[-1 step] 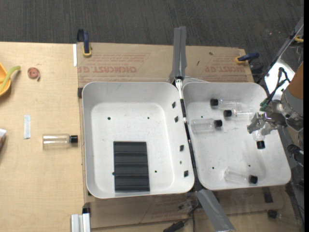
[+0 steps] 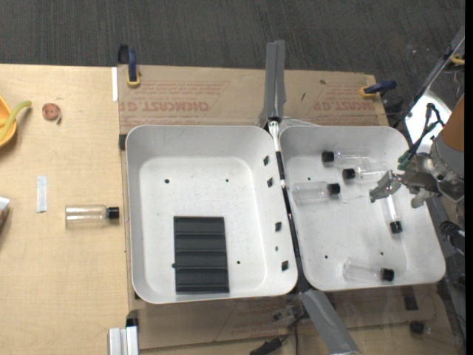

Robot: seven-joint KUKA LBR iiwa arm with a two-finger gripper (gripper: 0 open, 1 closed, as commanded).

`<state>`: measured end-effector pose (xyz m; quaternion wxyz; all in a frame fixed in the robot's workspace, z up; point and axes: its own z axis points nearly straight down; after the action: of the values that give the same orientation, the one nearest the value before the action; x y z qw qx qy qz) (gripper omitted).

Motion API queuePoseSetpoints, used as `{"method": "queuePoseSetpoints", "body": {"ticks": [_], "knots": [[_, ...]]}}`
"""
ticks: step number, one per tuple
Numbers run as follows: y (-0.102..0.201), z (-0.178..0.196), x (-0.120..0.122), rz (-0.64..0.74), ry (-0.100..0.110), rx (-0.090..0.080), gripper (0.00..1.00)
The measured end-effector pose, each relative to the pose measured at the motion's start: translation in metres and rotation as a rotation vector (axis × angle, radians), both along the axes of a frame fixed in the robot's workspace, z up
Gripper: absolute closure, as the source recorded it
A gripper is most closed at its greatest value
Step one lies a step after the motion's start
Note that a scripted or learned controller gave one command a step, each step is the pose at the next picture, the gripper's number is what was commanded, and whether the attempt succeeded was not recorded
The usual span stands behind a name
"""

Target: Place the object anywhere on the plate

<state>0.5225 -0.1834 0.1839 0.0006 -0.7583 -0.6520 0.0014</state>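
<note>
handling: we judge the vials light, stiff, smooth and prone to roll; thin clear walls, likely slippery. Best hold looks to be across the barrel mid-length, fingers square to the long axis, not on the cap.
object look: small clear cylinders with black caps; five lie loose in the right bin (image 2: 421,265). The nearest vial (image 2: 392,214) lies lengthwise, cap toward 6 o'clock.
object place: nearest vial sits at about 3 o'clock in the right bin, just below the gripper. Others: two at 12 o'clock (image 2: 341,157) (image 2: 362,172), one at 9 o'clock (image 2: 314,191), one at 6 o'clock (image 2: 366,273).
gripper: gripper (image 2: 389,186) is over the right bin at 3 o'clock; we cannot tell how it is set or whether it holds anything, too small and cluttered.
plate: dark ribbed plate (image 2: 199,255) in the left bin (image 2: 148,198), at 6 o'clock, well apart from every vial.
progress: we judge the pick not yet secured; nothing rests on the plate.
off-task: another vial (image 2: 91,214) lies on the bench (image 2: 74,287) left of the bins.
</note>
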Motion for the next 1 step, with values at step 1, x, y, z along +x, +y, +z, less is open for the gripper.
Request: {"method": "queuePoseSetpoints", "body": {"ticks": [1], "knots": [[0.0168,0.0110,0.0749,-0.062,-0.001,-0.001,0.00]]}}
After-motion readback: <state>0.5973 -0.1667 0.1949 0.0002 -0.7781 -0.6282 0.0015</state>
